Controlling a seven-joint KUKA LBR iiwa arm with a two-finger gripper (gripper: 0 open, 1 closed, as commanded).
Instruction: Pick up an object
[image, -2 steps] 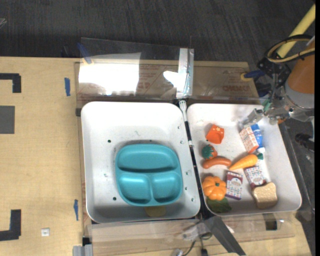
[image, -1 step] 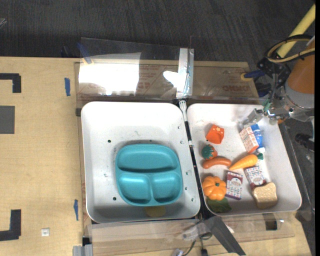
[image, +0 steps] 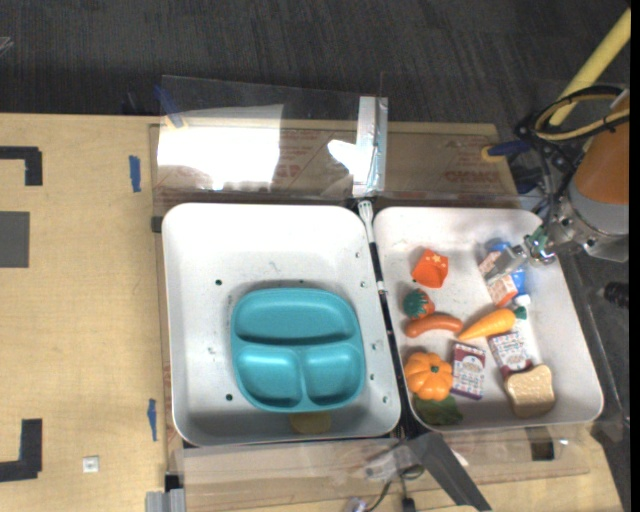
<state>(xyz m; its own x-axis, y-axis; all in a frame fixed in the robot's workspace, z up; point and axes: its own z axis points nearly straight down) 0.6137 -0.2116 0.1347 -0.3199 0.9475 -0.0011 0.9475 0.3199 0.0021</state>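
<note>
At the right bin's (image: 585, 375) upper right edge, the gripper (image: 540, 246) hangs, finger state unreadable; the carrot (image: 490, 322) lies lower left, long axis slanting.

Arm (image: 608, 185) cut off at right edge; claw (image: 540, 245) too blurred to read.

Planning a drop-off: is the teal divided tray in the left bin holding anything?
Empty. The teal tray lies flat in the left bin, and all three compartments show bare teal.
</note>
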